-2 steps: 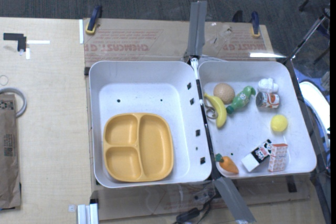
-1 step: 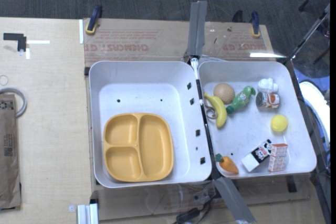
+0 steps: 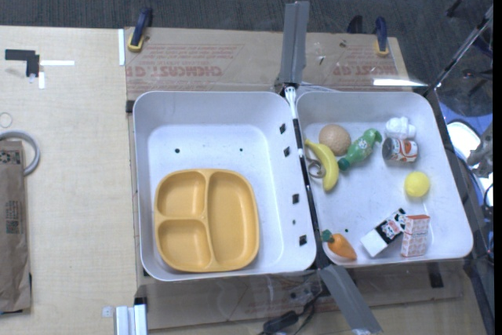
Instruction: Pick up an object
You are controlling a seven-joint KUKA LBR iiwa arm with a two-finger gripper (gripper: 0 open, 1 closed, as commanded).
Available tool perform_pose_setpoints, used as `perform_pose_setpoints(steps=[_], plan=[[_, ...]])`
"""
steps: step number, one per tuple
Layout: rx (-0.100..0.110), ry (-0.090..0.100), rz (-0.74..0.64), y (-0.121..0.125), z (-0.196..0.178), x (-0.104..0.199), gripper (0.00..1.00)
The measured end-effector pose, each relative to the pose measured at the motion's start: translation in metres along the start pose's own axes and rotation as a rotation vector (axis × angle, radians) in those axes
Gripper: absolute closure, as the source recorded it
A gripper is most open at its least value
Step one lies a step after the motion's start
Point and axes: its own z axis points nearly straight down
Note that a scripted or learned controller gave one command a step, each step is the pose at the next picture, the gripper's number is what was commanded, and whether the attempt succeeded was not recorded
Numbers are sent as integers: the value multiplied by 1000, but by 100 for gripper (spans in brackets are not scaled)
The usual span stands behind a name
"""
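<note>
Two white bins are set side by side on the bench (image 3: 70,98). A yellow divided plate (image 3: 208,220) is laid in the left bin (image 3: 143,161), toward its near side. The objects for picking are gathered in the right bin (image 3: 369,200): a banana (image 3: 325,162) is placed by the left wall, with a brown ball (image 3: 335,139) touching its far end and a green bottle (image 3: 359,151) just beside it. A white-capped jar (image 3: 400,145) is seen near the far right corner, and a yellow ball (image 3: 417,184) nearer than it. A carrot (image 3: 340,245), a black-and-white box (image 3: 386,232) and an orange carton (image 3: 416,235) are lined along the near wall. Whether the claw is released or clenched cannot be told.
</note>
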Motion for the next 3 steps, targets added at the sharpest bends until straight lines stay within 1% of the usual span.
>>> perform_pose_setpoints(steps=[1,2,3], plan=[[1,-3,-128,0,-48,0,100],[1,-3,-331,0,-60,0,100],[1,-3,-457,1,-77,-8,100]])
